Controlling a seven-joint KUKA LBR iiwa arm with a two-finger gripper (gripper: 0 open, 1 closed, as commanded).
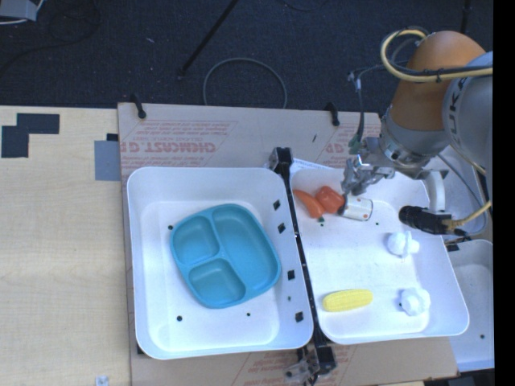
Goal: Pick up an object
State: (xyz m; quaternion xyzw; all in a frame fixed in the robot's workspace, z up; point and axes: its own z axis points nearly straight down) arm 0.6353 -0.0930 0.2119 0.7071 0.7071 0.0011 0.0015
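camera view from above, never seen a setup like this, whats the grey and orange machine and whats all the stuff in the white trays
It is a robot arm, filmed by one fixed camera looking down at a slant. Its tool hangs low over the right bin, just above an orange toy carrot and a small white piece. Also there: a yellow corn cob and two white lumps. The left bin holds a blue divided plate. Whether the tool grips anything is unclear.
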